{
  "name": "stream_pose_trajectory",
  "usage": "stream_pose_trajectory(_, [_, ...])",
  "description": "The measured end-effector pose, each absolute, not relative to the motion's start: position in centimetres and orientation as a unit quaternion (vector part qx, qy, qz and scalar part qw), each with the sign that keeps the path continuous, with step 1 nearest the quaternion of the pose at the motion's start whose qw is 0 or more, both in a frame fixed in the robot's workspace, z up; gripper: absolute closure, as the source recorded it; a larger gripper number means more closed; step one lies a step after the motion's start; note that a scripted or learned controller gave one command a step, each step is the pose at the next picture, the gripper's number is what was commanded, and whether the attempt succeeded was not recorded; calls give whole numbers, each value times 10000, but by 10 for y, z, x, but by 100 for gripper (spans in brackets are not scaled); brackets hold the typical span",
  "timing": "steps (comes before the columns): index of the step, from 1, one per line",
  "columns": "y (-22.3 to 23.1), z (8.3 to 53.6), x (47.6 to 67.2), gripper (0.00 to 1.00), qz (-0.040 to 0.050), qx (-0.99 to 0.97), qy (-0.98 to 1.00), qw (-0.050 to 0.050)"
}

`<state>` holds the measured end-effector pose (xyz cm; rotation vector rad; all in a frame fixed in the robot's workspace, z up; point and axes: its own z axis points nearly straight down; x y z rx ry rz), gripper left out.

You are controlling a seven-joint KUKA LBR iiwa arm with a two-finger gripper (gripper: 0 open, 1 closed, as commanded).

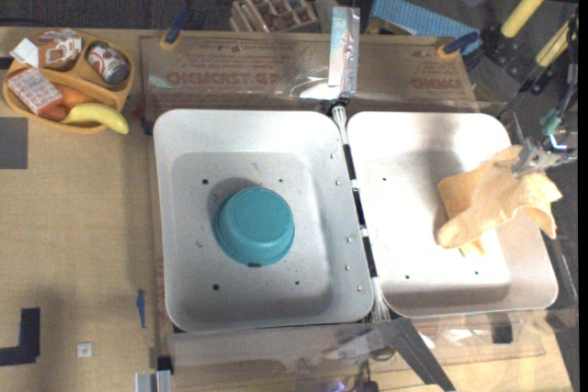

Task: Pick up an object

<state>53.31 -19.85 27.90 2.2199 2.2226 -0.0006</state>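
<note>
Task partly under way, as far as can be judged. Soft tan-yellow crumpled cloth (pixel 491 202) in the right half of the frame, inside the right-hand shallow white plastic bin (pixel 404 275), with its upper right corner drawn up toward the bin's right rim. Small metallic claw (pixel 533 159) at the right edge of the frame, right at that raised corner; looks pinched shut on a fold of the cloth, though the tips are tiny and partly lost against the fabric. Bulk of the cloth draped down and apparently touching the bin floor at lower left, so lift not finished: most of the fabric yet to clear the bin.

Cloth limp, wrinkled, matte, folded over itself in loose lobes; likely to sag and slip if gripped by a thin edge. Bins smooth, glossy-white, rounded at the corners, with a recessed flat floor dotted by small dark holes. In the left-hand white bin (pixel 184 161), a teal round plastic bowl (pixel 255 225) turned upside down, smooth and dome-like, untouched near the centre of the floor.

Upper left of the frame, on the wooden bench (pixel 73 243): an orange tray (pixel 18 96) with a yellow banana (pixel 99 115) and small packaged items.
</note>
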Motion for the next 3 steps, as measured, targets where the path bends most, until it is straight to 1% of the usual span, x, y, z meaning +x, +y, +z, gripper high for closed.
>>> stream_pose_trajectory(1, [-170, 228, 592, 0, 1, 6483, 7614, 12])
stream_pose_trajectory(2, [-115, 104, 591, 0, 12, 5933, 8050, 20])
stream_pose_trajectory(3, [-103, 95, 583, 0, 47, 6303, 7763, 104])
